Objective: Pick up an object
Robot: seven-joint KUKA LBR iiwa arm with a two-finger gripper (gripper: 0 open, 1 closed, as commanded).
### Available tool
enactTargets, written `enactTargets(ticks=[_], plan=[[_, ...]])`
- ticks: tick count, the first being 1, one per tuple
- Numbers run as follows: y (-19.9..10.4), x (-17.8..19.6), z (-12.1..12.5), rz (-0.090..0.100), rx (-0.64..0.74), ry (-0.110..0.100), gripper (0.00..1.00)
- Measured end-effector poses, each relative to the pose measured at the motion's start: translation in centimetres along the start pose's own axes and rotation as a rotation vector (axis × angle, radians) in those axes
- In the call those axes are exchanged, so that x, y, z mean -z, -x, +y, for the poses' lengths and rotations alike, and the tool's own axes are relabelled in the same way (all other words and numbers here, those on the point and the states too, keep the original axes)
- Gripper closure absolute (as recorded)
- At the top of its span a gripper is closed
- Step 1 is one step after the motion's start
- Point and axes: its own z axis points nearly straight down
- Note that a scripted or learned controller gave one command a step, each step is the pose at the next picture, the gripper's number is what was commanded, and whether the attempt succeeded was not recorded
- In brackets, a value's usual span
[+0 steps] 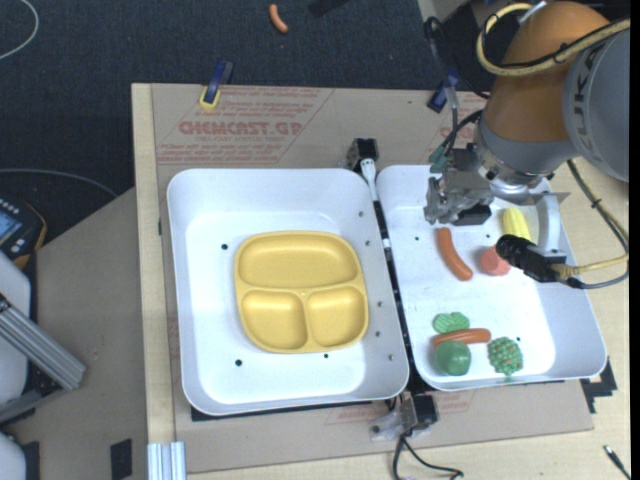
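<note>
We saw the claw (pixel 455 206) low over the far part of the right bin (pixel 570 353), a dark metal cluster under the arm's (pixel 545 68) orange band. Whether its fingers stood wide or narrow we could not tell, since the wrist hid them from above, and nothing showed between them. Its tip hung just above the far end of a toy sausage (pixel 454 253); we could not say if the two touched.

The sausage was a smooth, slim orange-red rod lying at a slant near the bin's middle. Just beside it toward the right edge lay a small rounded pink piece (pixel 491 261), and beyond that a yellow corn cob (pixel 515 222) with a ridged look, partly behind a black part of the tool. Toward the near edge sat a cluster: a green leafy piece (pixel 450 321), a second thin red sausage (pixel 462 337) across a round green item (pixel 453 358), and a knobbly green piece (pixel 505 355) just beside them.

The left bin (pixel 200 298) held a glossy yellow plastic tray (pixel 300 291) with three compartments, rounded corners, set near its middle. Both bins were shallow, white and smooth-walled, and rested on a cardboard sheet (pixel 160 168) on the table.

Bare white floor lay between the sausage and the near cluster, and along the right bin's left wall.
</note>
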Motion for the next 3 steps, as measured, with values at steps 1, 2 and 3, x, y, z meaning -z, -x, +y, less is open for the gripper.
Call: enactTargets(ticks=[1, 2, 3], plan=[[1.8, -0.2, -0.1, -0.002, -0.006, 0.001, 1.0], [1.4, 1.6, -0.7, -0.003, -0.004, 0.007, 1.0], [0.2, 0.1, -0.9, -0.002, -0.004, 0.001, 1.0]])
